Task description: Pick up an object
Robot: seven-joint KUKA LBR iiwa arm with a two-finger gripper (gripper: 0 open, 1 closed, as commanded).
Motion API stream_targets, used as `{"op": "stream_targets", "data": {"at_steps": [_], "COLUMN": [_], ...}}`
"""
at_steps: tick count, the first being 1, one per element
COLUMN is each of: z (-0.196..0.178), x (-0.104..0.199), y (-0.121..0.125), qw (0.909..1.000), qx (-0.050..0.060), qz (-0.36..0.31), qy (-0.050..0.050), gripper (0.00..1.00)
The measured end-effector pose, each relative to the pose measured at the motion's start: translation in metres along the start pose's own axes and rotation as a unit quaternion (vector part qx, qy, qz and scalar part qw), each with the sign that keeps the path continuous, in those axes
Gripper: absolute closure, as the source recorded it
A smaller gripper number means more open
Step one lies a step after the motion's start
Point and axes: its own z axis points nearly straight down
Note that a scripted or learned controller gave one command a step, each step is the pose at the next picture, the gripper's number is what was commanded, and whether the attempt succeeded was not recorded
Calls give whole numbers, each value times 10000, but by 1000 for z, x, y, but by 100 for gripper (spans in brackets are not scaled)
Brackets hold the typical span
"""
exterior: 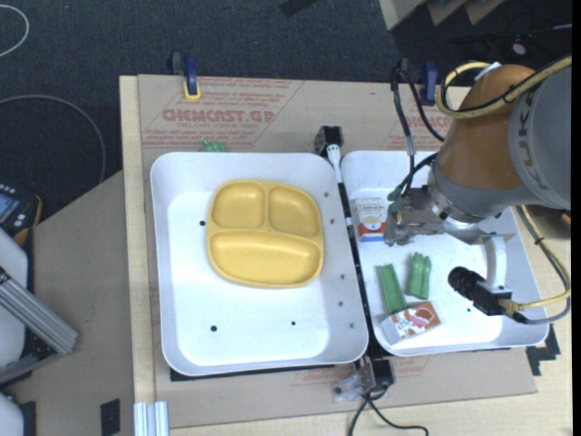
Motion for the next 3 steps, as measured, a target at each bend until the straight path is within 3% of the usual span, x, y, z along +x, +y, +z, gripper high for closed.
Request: {"op": "stream_targets", "data": {"at_steps": [1, 2, 3], "z": [-91, -147, -228], "x": [6, 73, 120], "y": [-48, -46, -45], "qw": [10000, 10000, 10000], "qx": [8, 15, -1], "qz": [36, -3, 4], "qy": [-2, 9, 11], "gripper": [100, 100, 100]}}
